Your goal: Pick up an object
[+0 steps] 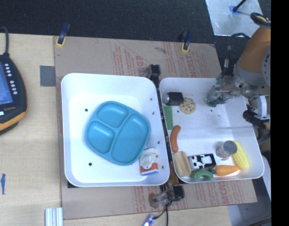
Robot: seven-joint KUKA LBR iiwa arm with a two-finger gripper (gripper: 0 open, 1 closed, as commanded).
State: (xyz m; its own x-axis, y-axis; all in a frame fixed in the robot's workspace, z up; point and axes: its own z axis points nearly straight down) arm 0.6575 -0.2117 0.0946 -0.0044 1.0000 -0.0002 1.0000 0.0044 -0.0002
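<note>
Little writing could be read: faint red print ran along the edges of the brown cardboard sheet (pixel 111 55) under the bins, too blurred to make out, and the small carton (pixel 149 162) showed red and white panels with no legible words.

Nearest, along the right bin's (pixel 208 83) near wall, lay a bread roll (pixel 181 163), a black-and-white block (pixel 201 161), a green piece (pixel 202 174) and a carrot (pixel 227 171), close together. Just beyond them at the right stood a small tin (pixel 225 150) touching a corn cob (pixel 241 155). An orange sausage (pixel 174 138) lay by the bin's left wall, with a green strip (pixel 168 117) beyond it. Further off sat a cookie (pixel 186 106) and a dark cylinder (pixel 174 98) beside it.

In the left bin (pixel 71 86), the carton stood at the near right corner, just beside a blue divided plate (pixel 118 132) with 3 compartments.

The arm (pixel 255 48) came in from the right, its orange band above the wrist, angled down toward the far right part of the right bin. The gripper (pixel 218 94) hung low over bare white floor there, apart from the cookie; I cannot tell how it was set, and nothing was visibly in it.

The 2 bins rested on cardboard clamped to a pale wooden bench (pixel 26 173) by 2 blue-and-yellow clips (pixel 62 34). A handheld controller (pixel 6 91) lay at the far left. Beyond the bench was dark carpet (pixel 135 8).
</note>
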